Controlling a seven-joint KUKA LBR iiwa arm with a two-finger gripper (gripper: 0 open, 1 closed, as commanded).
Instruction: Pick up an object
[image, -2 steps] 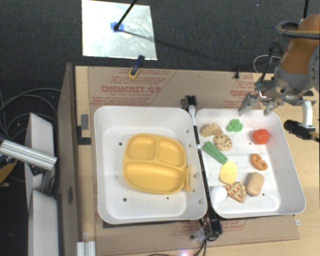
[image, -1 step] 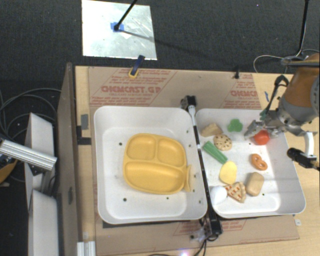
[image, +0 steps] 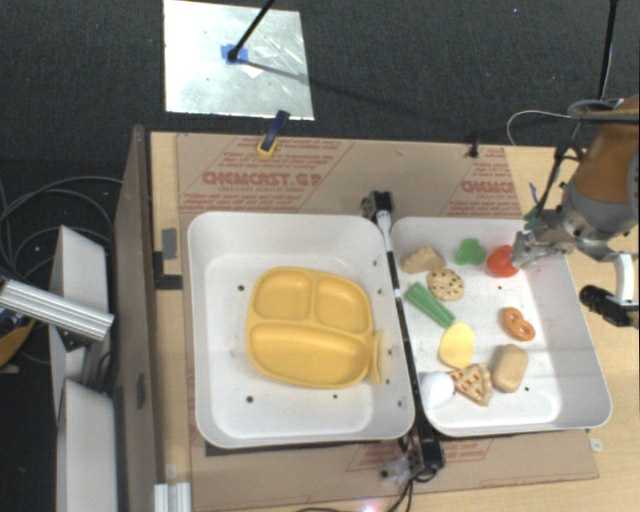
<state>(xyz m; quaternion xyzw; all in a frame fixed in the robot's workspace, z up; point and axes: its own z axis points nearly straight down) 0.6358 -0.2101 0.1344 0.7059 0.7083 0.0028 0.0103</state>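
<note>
— While you're looking, tell me what lies nearest the camera in your bins.

— Starting at the near edge of the right bin (image: 590, 395): a white egg-like piece (image: 436, 387), a pizza slice (image: 473, 383) and a tan bread roll (image: 509, 367), close together. Just behind them sit a yellow lemon-shaped piece (image: 457, 345) and a pretzel (image: 518, 324). Further back are a long green pod (image: 428, 304), a cookie (image: 446, 285), a pale biscuit (image: 422, 260) and a small green vegetable (image: 470, 252). The left bin (image: 215, 300) carries a yellow divided tray (image: 308, 327), nothing more that I'd call pickable.

— And your pincer?

— My pincer (image: 526, 250) is at the far right part of the right bin, low over the floor, beside a red tomato (image: 501, 262). The tomato looks to be touching or just off my fingertips (the slant makes that hard to judge). Whether the fingers are spread or pressed together, I cannot tell; they're a small dark blur there.

— So how far along are you?

— Early, I'd judge. Nothing shows between my fingers, and every piece rests on the bin floor. The reach seems done, with the tomato the likely target. Closing on it and lifting it clear are left.

— Beyond the bins?

— Cardboard sheet (image: 300, 165) under them, then a silvery plate (image: 238, 60) on the dark floor.
</note>
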